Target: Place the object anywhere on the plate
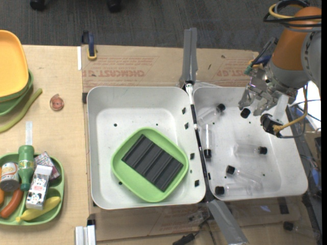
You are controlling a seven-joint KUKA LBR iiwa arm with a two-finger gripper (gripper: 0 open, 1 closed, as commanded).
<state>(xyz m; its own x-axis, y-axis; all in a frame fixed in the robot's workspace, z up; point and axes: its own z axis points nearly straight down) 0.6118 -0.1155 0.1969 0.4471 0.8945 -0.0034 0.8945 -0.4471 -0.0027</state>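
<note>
My gripper point(254, 105) hangs over the far right part of the right bin point(286, 188). In that bin, small vials point(250, 150) lie scattered: one near the far left corner, one along the left wall, several toward the near edge. The left bin point(102, 106) sits just beside it, their walls touching. In the left bin the plate point(121, 154) rests toward the near right corner, with a ridged slab point(153, 161) lying on it. Beyond the left bin's left wall, on the bench's near left edge, stands a tray point(53, 208) of toy food.
</note>
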